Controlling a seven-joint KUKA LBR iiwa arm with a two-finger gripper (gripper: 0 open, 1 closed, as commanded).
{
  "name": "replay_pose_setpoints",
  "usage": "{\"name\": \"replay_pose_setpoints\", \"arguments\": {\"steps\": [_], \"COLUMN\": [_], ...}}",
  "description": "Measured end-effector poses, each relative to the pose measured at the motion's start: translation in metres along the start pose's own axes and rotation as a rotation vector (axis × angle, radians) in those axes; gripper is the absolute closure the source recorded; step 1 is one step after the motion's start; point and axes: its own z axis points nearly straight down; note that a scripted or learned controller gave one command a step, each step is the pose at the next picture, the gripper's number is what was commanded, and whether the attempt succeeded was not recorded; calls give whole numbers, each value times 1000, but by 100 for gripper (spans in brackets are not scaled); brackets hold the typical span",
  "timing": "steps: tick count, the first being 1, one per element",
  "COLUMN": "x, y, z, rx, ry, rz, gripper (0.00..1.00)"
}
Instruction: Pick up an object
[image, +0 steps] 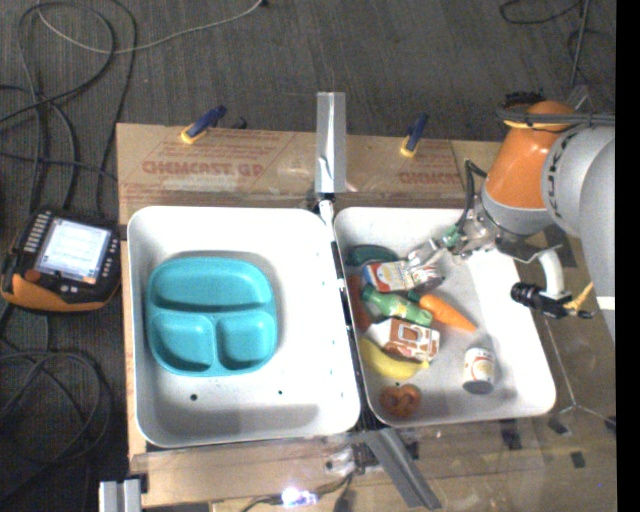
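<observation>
The right bin (520, 330) holds a heap of toy groceries. A small white and orange carton (385, 273) lies near its back left, with a green bottle (395, 305) and an orange carrot (447, 313) just in front of it. A second carton (405, 340) rests on a yellow banana (385, 366). A small can (480, 368) stands apart at the front right, and a brown item (402, 401) sits by the front wall. My gripper (428, 262) reaches in from the right, low over the heap, right beside the first carton's right end.
A teal divided tray (212, 312) lies in the left bin (160, 410). A dark green item (365, 254) sits at the back left of the right bin. A handheld pendant (62, 260) lies left of the bench. Two clamps (203, 123) hold the cardboard backing.
</observation>
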Motion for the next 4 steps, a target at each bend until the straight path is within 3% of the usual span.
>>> {"name": "replay_pose_setpoints", "arguments": {"steps": [1, 2, 3, 4], "x": [20, 31, 34, 70], "y": [-29, 28, 31, 46], "z": [-1, 1, -10, -105], "rx": [-2, 2, 1, 23], "ry": [2, 3, 9, 14], "rz": [-9, -47, -49, 40], "gripper": [0, 0, 100, 100]}}
